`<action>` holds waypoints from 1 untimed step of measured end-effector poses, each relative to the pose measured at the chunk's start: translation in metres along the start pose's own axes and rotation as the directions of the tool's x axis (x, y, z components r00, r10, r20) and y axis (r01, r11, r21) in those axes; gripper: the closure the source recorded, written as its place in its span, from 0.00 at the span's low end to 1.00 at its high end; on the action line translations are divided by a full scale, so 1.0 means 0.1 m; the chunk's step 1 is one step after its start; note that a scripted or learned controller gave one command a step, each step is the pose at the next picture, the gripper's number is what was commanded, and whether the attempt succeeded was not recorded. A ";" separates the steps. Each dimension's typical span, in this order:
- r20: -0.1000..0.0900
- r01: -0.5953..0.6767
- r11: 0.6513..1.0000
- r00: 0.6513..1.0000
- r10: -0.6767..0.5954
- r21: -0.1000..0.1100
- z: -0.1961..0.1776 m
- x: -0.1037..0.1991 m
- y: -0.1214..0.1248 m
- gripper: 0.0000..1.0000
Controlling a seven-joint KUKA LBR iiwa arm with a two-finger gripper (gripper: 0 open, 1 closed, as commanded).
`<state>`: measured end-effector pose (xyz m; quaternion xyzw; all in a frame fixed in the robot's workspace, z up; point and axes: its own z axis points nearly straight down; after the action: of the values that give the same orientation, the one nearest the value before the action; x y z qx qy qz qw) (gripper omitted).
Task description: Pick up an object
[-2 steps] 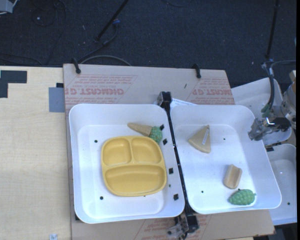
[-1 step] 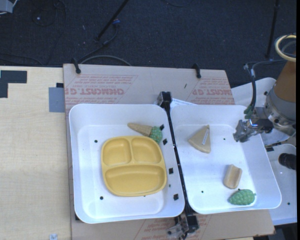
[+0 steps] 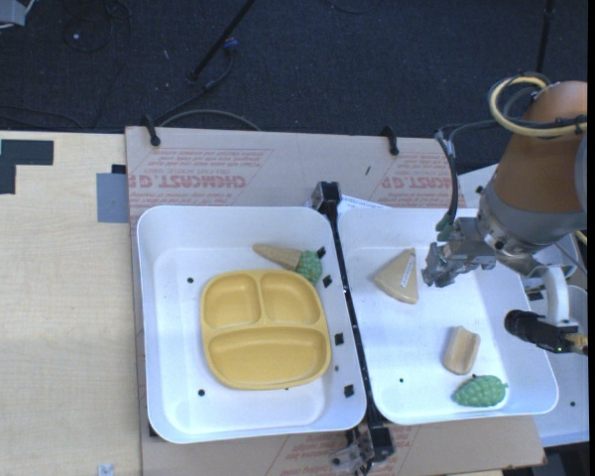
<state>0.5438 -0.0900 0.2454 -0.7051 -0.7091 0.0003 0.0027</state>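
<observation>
The gripper (image 3: 444, 269) hangs over the right bin (image 3: 535, 390), beside a tan wedge (image 3: 400, 276) (its finger state cannot be told); a block (image 3: 461, 349) lies nearer the front.

Glossy yellow plastic tray (image 3: 265, 327), smooth white plastic bins (image 3: 169, 266), knobbly green toy (image 3: 479, 392)

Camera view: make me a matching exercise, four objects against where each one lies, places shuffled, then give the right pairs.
Things:
1. yellow divided tray
2. cone with green top
3. cream wedge
4. green bumpy lump

Places:
A. right bin, near front corner
B. left bin, middle
C. right bin, beside the pincer
D. left bin, just behind the tray

Pairs: 1-B, 2-D, 3-C, 4-A
</observation>
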 end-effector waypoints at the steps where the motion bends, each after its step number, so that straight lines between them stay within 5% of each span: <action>1: 0.001 -0.001 1.000 1.000 0.001 0.001 0.14 0.51 -0.01 1.00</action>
<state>0.5429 -0.0387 0.2320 -0.7055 -0.7087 0.0008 0.0026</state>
